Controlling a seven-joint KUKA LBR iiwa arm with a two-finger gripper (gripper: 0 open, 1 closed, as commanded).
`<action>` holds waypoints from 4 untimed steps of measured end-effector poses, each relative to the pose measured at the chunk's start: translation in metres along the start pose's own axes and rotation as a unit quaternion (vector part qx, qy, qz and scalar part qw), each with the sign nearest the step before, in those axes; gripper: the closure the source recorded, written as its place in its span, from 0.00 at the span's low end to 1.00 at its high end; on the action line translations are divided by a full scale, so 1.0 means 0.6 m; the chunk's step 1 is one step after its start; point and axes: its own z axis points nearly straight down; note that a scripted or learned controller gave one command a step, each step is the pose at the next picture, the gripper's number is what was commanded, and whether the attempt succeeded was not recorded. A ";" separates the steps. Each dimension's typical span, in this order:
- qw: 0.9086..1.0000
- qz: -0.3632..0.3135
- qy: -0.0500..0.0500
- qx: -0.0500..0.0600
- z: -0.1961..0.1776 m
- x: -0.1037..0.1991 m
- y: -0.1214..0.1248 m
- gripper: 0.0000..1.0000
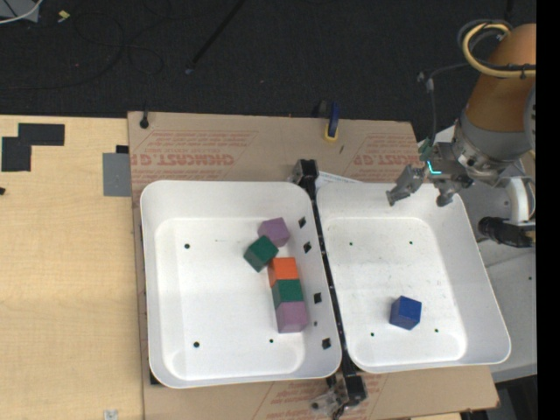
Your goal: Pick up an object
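Blue cube [405, 312]: lies alone in right bin [472, 269], toward its near side. Hand [422, 190]: fingers spread wide, holding nothing, poised above that bin's far rim. Left bin [166, 278]: green, orange, purple blocks clustered.

White bins [166, 234], blue cube [405, 312], green block [261, 254], orange block [283, 270], two purple blocks [275, 231], grey arm [494, 138] orange-banded
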 end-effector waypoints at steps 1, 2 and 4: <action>1.000 0.000 0.002 0.006 0.123 0.030 -0.126 0.00; 1.000 0.003 0.001 0.004 0.201 -0.053 -0.221 0.00; 1.000 0.003 0.003 -0.005 0.221 -0.068 -0.236 1.00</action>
